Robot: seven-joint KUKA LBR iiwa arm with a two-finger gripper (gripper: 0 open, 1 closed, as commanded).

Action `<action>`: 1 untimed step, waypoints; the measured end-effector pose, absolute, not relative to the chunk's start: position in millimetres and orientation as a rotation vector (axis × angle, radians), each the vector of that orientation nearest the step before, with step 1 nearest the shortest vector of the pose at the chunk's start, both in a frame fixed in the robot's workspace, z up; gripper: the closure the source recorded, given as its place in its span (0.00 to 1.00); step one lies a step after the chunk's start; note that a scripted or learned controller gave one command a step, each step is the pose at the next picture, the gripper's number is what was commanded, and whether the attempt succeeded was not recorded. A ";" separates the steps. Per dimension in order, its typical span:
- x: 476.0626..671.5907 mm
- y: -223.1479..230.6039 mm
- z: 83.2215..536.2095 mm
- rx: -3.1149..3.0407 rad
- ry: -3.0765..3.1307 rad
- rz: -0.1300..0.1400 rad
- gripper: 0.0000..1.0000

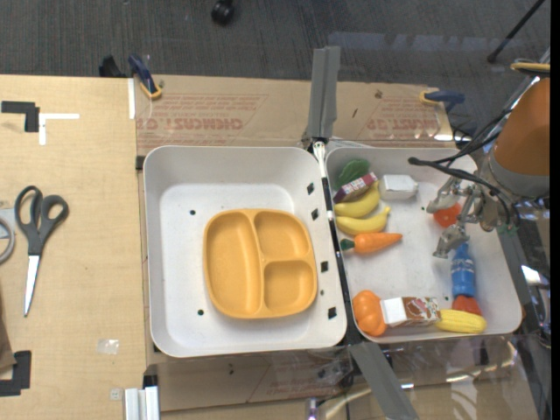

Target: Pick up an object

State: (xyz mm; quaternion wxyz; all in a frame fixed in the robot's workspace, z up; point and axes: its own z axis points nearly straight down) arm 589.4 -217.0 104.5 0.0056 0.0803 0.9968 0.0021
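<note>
The right bin (pixel 420 261) holds several toys. My gripper (pixel 458 219) hangs low over its right half, and the orange-banded arm (pixel 523 143) comes in from the right. A small red object (pixel 444 215) sits right against the gripper's left side; whether it is gripped is unclear. Just below lies a blue bottle (pixel 462 275) with a red cap. Two yellow bananas (pixel 360 213), a carrot (pixel 378 242), a green item (pixel 354 171) and a white block (pixel 398 185) lie to the left. An orange (pixel 367 312), a snack box (pixel 411 310) and a yellow piece (pixel 461 322) line the front wall.
The left bin (pixel 171 261) holds a yellow divided plate (pixel 260 262). Scissors (pixel 35 227) lie on the wooden bench at far left. A grey bar (pixel 322 94) rises behind the divider between the bins, and blue clamps (pixel 144 75) hold the cardboard at the back.
</note>
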 end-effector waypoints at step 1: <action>591.2 -217.3 115.3 0.250 3.114 0.003 1.00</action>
